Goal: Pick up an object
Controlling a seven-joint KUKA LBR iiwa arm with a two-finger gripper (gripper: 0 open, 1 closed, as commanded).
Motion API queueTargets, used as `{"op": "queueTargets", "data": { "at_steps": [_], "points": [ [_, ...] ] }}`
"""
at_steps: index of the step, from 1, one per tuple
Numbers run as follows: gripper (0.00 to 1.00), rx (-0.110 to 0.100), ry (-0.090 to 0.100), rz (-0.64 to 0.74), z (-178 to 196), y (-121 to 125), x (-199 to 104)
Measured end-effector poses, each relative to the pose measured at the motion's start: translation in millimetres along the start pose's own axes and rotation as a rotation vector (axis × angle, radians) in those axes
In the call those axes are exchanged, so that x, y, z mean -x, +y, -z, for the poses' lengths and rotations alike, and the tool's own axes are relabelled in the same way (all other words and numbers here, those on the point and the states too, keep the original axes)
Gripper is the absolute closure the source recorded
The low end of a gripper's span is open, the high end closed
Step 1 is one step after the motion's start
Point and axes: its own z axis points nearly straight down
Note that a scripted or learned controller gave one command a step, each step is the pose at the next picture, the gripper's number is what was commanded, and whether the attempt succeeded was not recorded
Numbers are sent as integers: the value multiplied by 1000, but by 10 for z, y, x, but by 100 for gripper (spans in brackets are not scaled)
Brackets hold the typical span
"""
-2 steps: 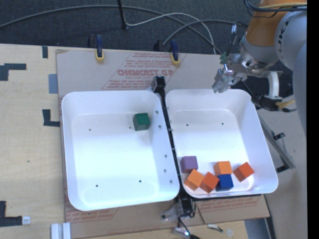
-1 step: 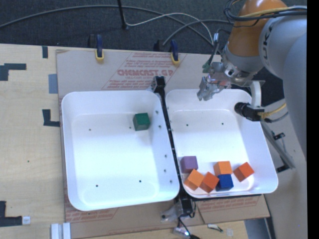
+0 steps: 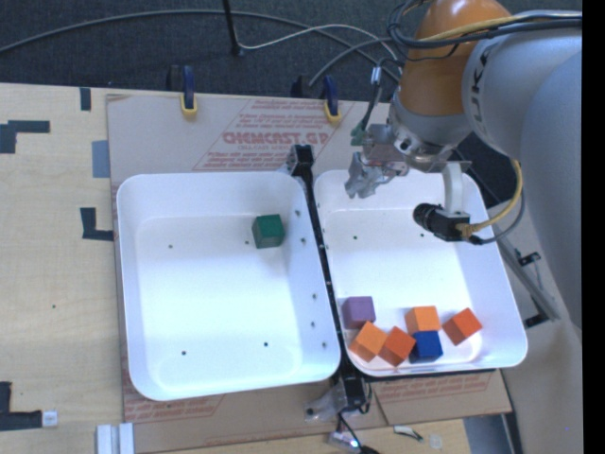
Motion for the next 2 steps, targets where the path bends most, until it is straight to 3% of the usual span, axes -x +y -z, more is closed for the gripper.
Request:
{"op": "queueTargets", "data": {
  "at_steps": [1,2],
  "points": [
    [100,-2,0,-1,-115,-184,-474],
    [100,0,0,0,20,-373,-999]
  ]
}}
